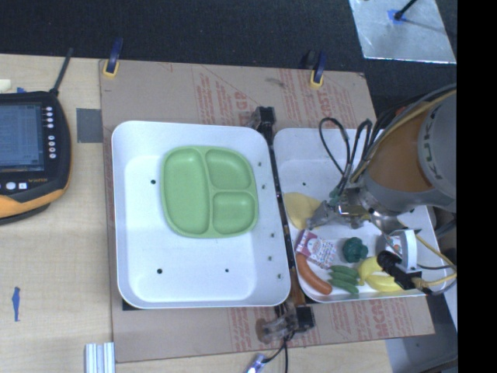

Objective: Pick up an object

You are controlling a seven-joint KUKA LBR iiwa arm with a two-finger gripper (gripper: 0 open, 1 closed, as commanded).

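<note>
The right white bin (307,150) holds several toy foods. A yellow piece (300,205) lies at its left side, with a red and white packet (317,249) below it. A dark green broccoli-like piece (355,249) sits mid-bin. An orange sausage (313,274), a green bean pod (344,278) and a yellow banana (379,276) lie along the front wall. My gripper (342,211) hangs low over the bin, just right of the yellow piece and above the packet. The arm's body hides the bin's right half.
The left white bin (136,270) holds a green divided plate (208,190). A teach pendant (27,152) rests on the bench at far left. Black cables (342,142) loop over the right bin's back. Clamps (314,68) pin the cardboard base.
</note>
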